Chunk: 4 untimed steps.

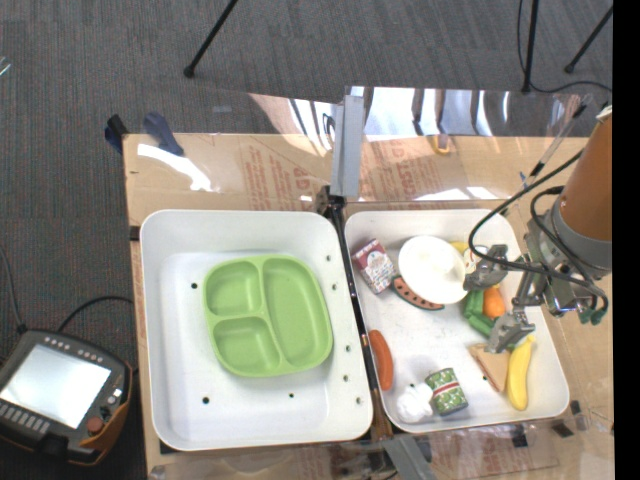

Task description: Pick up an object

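two shallow white bins sit side by side on the bench, and the arm comes in from the right over the right bin, which holds all the loose clutter, so that is where any pick has to happen. the left bin carries just a green divided tray lying flat near its middle, too broad and low to be a likely target. in the right bin, a white plate lies toward the back, overlapping a dark curved piece at its near edge, with a small printed carton just beside it on the left. a yellow banana lies along the right wall, a tan wedge just beside it, and green and orange pieces are bunched behind them. an orange-red sausage shape lies by the left wall, and a green patterned cup rests on its side at the front, touching a white lump. the gripper hangs low over the right side of the bin, right above the wedge and the banana's upper end, apparently lined up on that cluster. whether its jaws are open or closed i cannot tell from this slant, and nothing is visibly between them.
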{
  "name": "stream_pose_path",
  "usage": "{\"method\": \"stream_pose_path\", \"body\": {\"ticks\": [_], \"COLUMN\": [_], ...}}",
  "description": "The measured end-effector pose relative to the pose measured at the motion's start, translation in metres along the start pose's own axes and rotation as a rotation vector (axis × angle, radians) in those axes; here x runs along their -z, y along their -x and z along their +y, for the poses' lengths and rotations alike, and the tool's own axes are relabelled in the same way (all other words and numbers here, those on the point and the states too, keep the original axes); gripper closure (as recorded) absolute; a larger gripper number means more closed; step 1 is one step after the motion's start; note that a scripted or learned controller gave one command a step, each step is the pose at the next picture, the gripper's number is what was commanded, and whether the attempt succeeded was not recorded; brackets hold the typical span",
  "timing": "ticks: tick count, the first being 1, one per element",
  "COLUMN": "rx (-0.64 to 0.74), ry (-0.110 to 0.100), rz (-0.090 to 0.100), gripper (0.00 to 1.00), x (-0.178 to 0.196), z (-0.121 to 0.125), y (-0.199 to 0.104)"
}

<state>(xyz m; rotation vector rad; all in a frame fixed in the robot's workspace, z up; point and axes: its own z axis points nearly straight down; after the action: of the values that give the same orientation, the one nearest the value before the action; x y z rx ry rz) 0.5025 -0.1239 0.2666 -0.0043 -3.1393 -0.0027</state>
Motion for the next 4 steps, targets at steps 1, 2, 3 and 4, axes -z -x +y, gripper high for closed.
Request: {"method": "stream_pose_path", "body": {"ticks": [1, 2, 3, 4], "rx": [-0.179, -0.224, -0.17, -0.265], "ry": [0.0, 0.002, -0.001, -0.001], "rz": [0.003, 0.006, -0.003, 0.002], "gripper": [0.0, 0.0, 0.0, 0.0], "x": [-0.138, -0.183, -0.179, -0.181], "z": [-0.04, 0.038, 0.032, -0.028], "y": [-0.025, -0.028, 0.076, -0.005]}}
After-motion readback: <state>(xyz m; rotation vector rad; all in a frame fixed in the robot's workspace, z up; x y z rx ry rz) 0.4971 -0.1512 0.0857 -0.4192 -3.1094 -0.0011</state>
